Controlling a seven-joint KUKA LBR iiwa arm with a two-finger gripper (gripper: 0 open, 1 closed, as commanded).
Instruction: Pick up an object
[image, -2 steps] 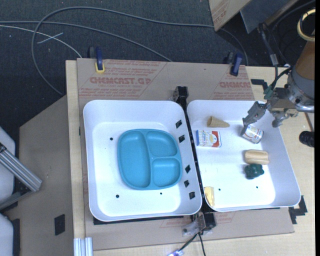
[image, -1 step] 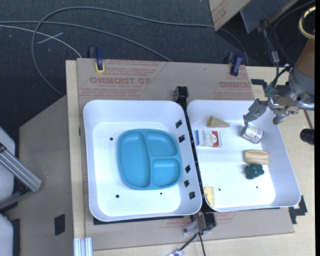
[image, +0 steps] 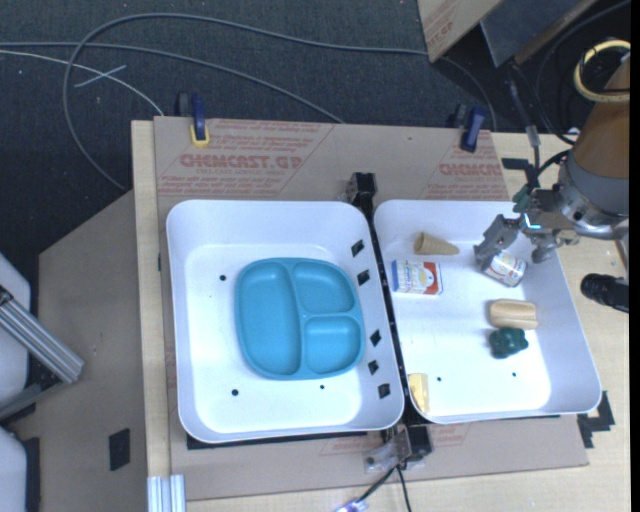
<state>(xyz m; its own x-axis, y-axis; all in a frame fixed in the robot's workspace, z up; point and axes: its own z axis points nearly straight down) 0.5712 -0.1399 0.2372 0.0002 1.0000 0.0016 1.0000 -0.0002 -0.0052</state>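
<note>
The arm reaches in from the right, and its tool (image: 505, 252) hangs low over the upper right part of the right bin (image: 560, 385), which is where the small loose things lie. Just under the tool is a small can-like object (image: 507, 268), silver with some red, and it seems to be the thing chosen for picking; it touches or nearly touches the tool, but I cannot tell if the tool is spread or pressed together, or if it pinches the can at all. The other candidates are spread apart on the bin floor, probably so that each can be taken alone: a tan wedge (image: 435, 244) near the top, a small white and red box (image: 416, 277) close to the divider, a beige block (image: 513, 313) with a dark green lump (image: 507, 343) just below it, and a yellow piece (image: 417, 390) at the lower left corner. The left bin (image: 200, 400) carries a blue compartment plate (image: 298, 317), lying flat in its middle. Two blue clamps (image: 200, 120) at the far edge hold the board on the surface (image: 90, 270), so the bins do not shift. In my judgement the grasp is not yet confirmed.
</note>
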